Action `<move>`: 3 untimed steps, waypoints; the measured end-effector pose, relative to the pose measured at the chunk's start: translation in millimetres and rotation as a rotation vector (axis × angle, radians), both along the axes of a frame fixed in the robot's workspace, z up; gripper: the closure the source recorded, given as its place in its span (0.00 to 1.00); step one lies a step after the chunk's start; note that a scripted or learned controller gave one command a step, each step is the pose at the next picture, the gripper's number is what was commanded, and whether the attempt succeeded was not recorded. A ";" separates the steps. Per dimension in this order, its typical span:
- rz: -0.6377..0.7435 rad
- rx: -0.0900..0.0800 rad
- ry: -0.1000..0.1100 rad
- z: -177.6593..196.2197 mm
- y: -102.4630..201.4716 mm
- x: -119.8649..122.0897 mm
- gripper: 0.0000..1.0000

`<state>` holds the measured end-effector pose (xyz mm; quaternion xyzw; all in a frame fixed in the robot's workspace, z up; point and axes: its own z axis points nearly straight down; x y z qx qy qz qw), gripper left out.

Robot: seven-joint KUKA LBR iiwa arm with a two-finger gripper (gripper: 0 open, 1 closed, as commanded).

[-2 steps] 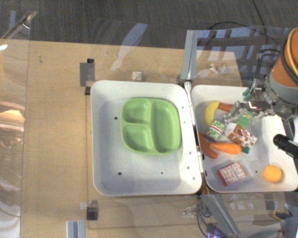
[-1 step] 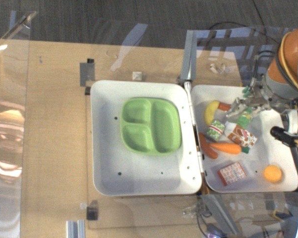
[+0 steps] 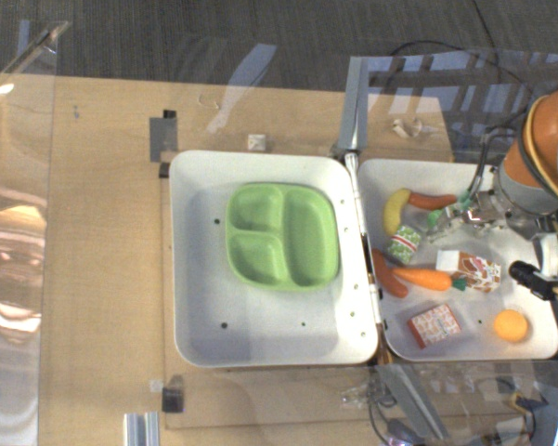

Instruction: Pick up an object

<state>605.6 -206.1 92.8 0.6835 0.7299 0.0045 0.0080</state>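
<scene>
The right bin (image 3: 538,349) holds several small things. At its far left lie a yellow banana (image 3: 395,210) and a red pepper (image 3: 434,200). A green, red and white packet (image 3: 406,243) is below them. Further forward are a carrot (image 3: 425,279), a dark red sausage (image 3: 388,276), a small printed carton (image 3: 474,269), a red box (image 3: 434,325) and an orange ball (image 3: 511,325). My gripper (image 3: 473,214) hangs low over the far middle of this bin, beside a green piece (image 3: 443,217) just under the pepper.
The left bin (image 3: 200,323) holds a green divided plate (image 3: 283,236). The two bins meet at a thin wall (image 3: 365,249). A metal frame (image 3: 355,110) and cables stand behind the right bin. The arm's orange band (image 3: 546,139) is at the right edge.
</scene>
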 end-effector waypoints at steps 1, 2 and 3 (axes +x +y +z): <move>-0.056 0.000 -0.004 1.1 -0.5 -60.0 0.00; -0.310 0.003 -0.014 2.0 58.9 -94.6 0.00; -0.307 0.001 -0.022 13.3 58.6 -91.7 1.00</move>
